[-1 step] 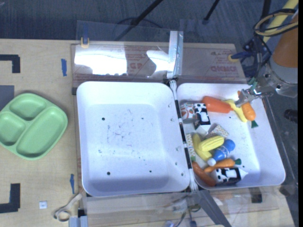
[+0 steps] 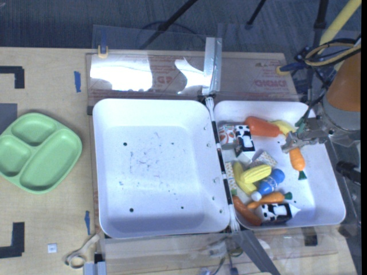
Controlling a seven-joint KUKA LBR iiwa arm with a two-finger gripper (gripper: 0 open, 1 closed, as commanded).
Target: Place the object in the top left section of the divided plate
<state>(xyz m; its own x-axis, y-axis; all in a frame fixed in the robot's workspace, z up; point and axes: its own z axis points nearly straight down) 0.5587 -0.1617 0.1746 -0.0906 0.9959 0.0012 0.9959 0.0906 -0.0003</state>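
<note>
Across the bench, the two shallow white plastic bins sat side by side: the left bin [image 2: 152,165] held no toys, while the right bin [image 2: 321,193] carried the whole jumble. Well apart from both, at the far left of the wooden bench top [image 2: 46,79], lay the green divided plastic plate [image 2: 37,152], all three sections bare, including its top left section [image 2: 31,128].

At the right bin's far right side hung the grey arm with its orange band [image 2: 344,90], its two-finger gripper [image 2: 299,137] low over the bin. A small orange toy carrot [image 2: 297,159] hung just beneath the fingertips and appeared pinched between them, lifted slightly off the bin floor. The contact was small in the view, so the hold was judged probable, not certain.

Remaining toys in the right bin: a larger orange carrot [image 2: 262,127], a yellow corn cob [image 2: 253,175], a blue round piece [image 2: 272,180], and a black-and-white cow-patterned block [image 2: 277,211].

Progress judged early: pick seemingly made; carry across the left bin to the plate and release into the top left section not yet done.
</note>
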